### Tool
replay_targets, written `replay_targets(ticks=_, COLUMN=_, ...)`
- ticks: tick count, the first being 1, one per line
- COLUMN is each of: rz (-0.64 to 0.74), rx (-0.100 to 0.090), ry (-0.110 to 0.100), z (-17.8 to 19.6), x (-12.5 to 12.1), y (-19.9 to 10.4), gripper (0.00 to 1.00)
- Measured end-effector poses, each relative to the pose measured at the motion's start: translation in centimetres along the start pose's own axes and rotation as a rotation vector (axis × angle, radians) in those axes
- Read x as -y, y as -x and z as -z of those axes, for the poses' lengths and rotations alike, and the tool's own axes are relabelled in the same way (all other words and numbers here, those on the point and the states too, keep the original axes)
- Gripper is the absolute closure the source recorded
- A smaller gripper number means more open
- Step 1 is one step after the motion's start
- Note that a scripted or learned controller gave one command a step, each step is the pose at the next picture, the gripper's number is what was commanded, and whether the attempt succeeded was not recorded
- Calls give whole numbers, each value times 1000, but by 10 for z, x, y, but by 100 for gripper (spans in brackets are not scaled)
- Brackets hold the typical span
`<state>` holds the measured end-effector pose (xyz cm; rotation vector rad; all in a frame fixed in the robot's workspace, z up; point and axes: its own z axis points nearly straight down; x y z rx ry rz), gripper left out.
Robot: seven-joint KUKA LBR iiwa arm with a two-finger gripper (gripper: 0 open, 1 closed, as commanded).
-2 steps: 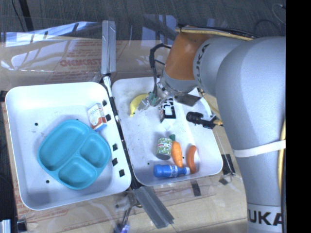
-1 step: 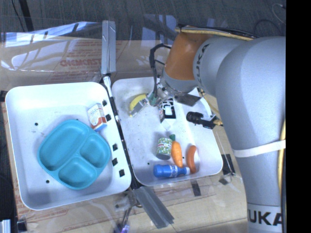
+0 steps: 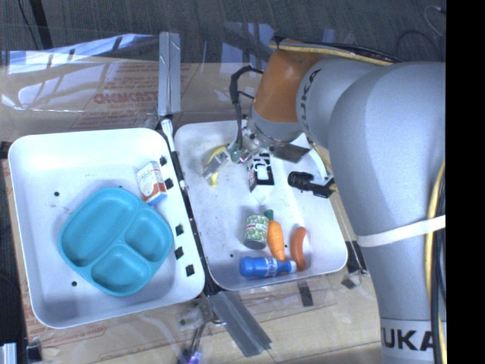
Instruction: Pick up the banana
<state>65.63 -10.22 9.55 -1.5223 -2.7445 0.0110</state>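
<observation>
Right bin (image 3: 322,258) — claw (image 3: 236,155) lowered at banana (image 3: 214,164)

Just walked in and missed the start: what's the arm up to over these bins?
The grey arm reaches into the right bin, its end effector low at the far end, right by the banana. The banana seems to lie on the bin floor. A carrot, blue bottle and small can lie nearer. The left bin holds a blue tray.
</observation>
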Motion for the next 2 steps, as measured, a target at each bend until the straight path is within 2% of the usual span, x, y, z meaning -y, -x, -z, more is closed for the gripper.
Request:
replay_targets(ticks=1, rz=2, rx=-13, ry=-14, z=4, x=3, y=-2, gripper=100)
replay_targets(ticks=2, rz=-136, rx=-1, ry=6, z=114, x=-35, y=-55, gripper=100)
